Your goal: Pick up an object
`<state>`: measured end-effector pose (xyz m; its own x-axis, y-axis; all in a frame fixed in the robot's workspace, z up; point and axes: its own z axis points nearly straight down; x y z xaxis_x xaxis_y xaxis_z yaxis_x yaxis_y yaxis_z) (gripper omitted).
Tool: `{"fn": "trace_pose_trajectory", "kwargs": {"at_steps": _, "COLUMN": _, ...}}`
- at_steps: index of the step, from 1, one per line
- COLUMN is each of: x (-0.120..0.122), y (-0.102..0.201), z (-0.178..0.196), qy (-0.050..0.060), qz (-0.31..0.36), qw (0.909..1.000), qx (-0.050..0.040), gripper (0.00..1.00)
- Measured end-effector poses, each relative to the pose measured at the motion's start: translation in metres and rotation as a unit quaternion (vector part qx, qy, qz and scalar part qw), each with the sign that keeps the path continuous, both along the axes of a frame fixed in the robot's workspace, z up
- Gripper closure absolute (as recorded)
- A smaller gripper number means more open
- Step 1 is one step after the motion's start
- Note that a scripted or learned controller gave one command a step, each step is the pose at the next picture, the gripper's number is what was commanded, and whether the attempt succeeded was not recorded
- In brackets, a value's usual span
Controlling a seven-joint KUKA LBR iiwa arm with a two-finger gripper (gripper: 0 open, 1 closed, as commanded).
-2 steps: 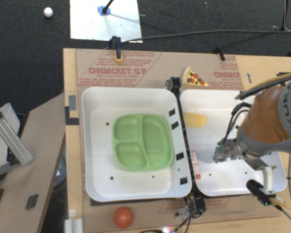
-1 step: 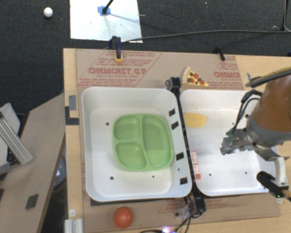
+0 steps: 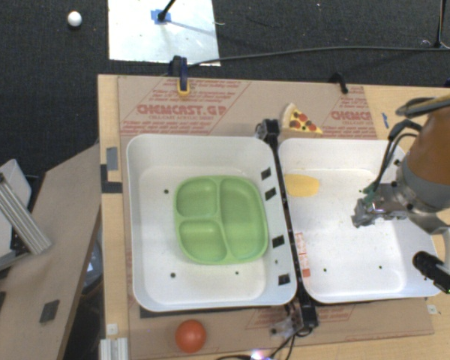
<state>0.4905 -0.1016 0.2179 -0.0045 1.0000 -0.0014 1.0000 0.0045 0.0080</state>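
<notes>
One claw (image 3: 364,217) hovers in the right bin (image 3: 345,280), near a yellow piece (image 3: 301,185).

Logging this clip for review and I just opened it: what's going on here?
A KUKA arm reaches in from the right, its gripper low over the right bin. A yellow object lies near that bin's upper left corner, apart from the gripper. The left bin holds a green divided tray. Outside the bins, a pizza-slice toy and an orange ball lie on the cardboard.
</notes>
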Motion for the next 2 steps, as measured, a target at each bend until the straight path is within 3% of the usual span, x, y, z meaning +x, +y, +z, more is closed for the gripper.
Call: {"fn": "trace_pose_trajectory", "kwargs": {"at_steps": 2, "x": 0.010, "y": 0.118, "z": -0.004, "qy": 0.003, "qz": 0.003, "qw": 1.0000, "qx": 0.0018, "gripper": 1.00}}
